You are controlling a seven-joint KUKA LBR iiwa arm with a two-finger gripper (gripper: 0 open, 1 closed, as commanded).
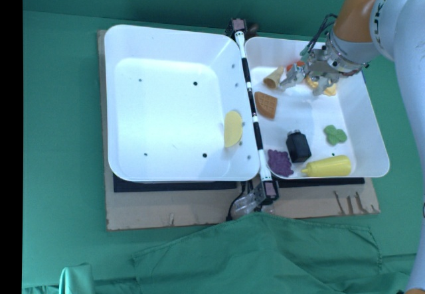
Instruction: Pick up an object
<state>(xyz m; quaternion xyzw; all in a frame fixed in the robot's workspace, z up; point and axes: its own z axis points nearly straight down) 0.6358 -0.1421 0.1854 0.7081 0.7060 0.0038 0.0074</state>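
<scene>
the arm [392,7] reaches in from the right, and its jaws [311,80] hang low over the far part of the right bin [372,133]. whether they are open or closed cannot be told; they look spread, but small things lie muddled beneath them. no object is seen held between them.

taking the right bin as the landmark: a tan cone-shaped piece [273,77] lies in its far left part, just beside the jaws. a yellow piece [328,89] shows partly under the jaws, and a small red bit sits near it, too small to name. an orange waffle-like square [265,105] lies toward the bin's left wall. a black bottle-shaped object [298,146] sits near the bin's middle, toward the near side. a purple grape cluster [279,162] rests at the bin's near left corner, close to the black object. a yellow mustard-style bottle [327,166] lies on its side along the near wall. a green leafy piece [335,134] sits toward the right wall.

left of that bin, across the divider, the left bin [133,47] holds a pale yellow disc [232,128] leaning by its right wall. both bins sit on brown cardboard [166,210] on the green counter [60,120].
</scene>
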